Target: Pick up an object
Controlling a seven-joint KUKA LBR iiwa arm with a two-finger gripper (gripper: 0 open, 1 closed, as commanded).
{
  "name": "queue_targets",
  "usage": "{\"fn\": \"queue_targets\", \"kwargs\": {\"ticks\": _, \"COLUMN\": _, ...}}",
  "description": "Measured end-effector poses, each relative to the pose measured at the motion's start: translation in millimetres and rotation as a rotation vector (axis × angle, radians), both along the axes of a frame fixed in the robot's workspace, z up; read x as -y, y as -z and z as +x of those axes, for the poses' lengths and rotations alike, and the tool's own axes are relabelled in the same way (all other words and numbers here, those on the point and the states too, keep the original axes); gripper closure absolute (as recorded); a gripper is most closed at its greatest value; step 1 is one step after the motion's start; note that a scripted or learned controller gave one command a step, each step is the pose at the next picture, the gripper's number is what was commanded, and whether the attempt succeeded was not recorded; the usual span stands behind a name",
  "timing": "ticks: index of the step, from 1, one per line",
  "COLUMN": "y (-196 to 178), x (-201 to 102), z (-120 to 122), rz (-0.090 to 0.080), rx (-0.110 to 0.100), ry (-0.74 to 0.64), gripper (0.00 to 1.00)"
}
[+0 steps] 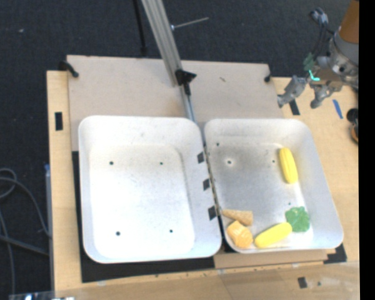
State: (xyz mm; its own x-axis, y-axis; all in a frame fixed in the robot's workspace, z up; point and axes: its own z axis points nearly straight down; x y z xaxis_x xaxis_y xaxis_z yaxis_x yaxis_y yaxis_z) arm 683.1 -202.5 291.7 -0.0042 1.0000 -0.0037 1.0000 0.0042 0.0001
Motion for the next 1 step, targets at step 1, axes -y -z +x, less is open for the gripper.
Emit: {"fn": "queue_targets", "kwargs": {"ticks": 1, "y": 42.0, "x": 4.0, "z": 1.1, "rz": 0.001, "rx": -0.002, "ry": 0.004, "gripper": 0.00}}
